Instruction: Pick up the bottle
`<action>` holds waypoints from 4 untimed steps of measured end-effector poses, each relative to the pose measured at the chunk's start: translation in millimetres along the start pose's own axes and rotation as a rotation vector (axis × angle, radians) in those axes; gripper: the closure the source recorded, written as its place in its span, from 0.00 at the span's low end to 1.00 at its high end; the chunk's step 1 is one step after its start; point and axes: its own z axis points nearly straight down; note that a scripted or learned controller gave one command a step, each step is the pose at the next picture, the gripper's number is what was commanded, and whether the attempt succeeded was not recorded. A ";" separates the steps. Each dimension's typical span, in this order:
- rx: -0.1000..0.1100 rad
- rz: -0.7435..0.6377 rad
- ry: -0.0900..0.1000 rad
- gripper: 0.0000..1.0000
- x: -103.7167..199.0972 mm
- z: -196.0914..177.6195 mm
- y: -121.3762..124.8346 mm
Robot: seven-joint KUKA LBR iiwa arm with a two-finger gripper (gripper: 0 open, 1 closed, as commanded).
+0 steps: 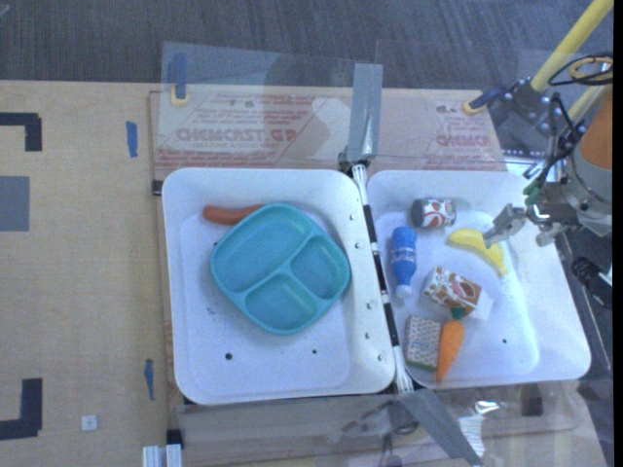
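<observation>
Nearest the camera, along the front edge of the table [78,261], a bit of clear plastic clutter lies below the two white bins. Starting at the left, the left bin [195,358] holds a teal divided plate [280,269] with an orange sausage-like toy [226,214] poking out just behind it. Across the divider, the right bin [555,348] is busier: the bottle [402,259] lies on its side near the divider, blue body and white cap, well apart from the arm. Just beyond it sit a small can [433,212], a banana [479,245], a printed carton [454,293], and nearer the front a checked packet [421,341] touching a carrot [450,348]. At the far right the jaws [508,224] hover over the bin's edge beside the banana, seemingly spread and with nothing between them. I'd guess the bottle is light, stiff plastic, smooth and rounded, so it may roll or slip. Taking it across the blue middle, jaws closing on its two long sides, looks the surest grip, since there is a little room on either side.
</observation>
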 end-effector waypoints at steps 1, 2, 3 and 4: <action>-0.006 -0.013 -0.003 0.00 38.4 103.7 48.3; -0.006 -0.264 -0.005 0.00 89.1 106.4 101.4; -0.005 -0.361 -0.001 0.00 92.7 108.9 56.6; -0.007 -0.544 -0.001 0.00 90.2 108.3 9.6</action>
